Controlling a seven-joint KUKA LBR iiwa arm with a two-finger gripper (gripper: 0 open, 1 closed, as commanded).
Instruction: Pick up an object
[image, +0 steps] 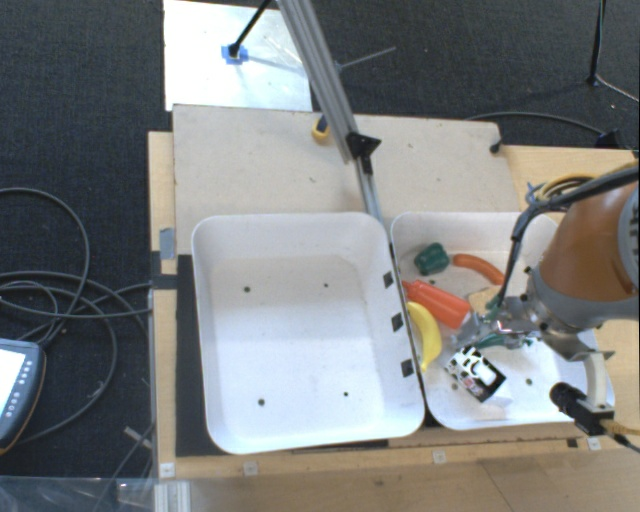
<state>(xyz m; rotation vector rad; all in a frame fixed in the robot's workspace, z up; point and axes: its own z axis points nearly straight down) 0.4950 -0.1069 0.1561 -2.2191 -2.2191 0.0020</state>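
Banana (426, 335): yellow, curved, likely a light plastic toy; lies in the right-hand bin (530, 415) against its left wall, left of the claw (497, 333) and slightly below it. Smooth skin, probably slippery; best taken across the narrow middle, not at the tapered tips.

Carrot (437, 300): orange-red, long, touching the banana's upper end, just left of the claw and a little above it. Judged stiff and light; grip across the thick part.

Green piece (432, 259): small, dark, rounded, well above and left of the claw. Shape unclear.

Orange curved piece (480, 267): slim, above the claw, beside the green piece.

Black-and-white block (476, 373): boxy, just below the claw, near but apparently not touching it. Flat faces should give the surest hold of the lot; probably rigid.

Claw: low over the bin's middle, between carrot and block. Whether it is spread or pressed together cannot be told; nothing is visibly held.

Left-hand bin (215, 300): far left of the claw.
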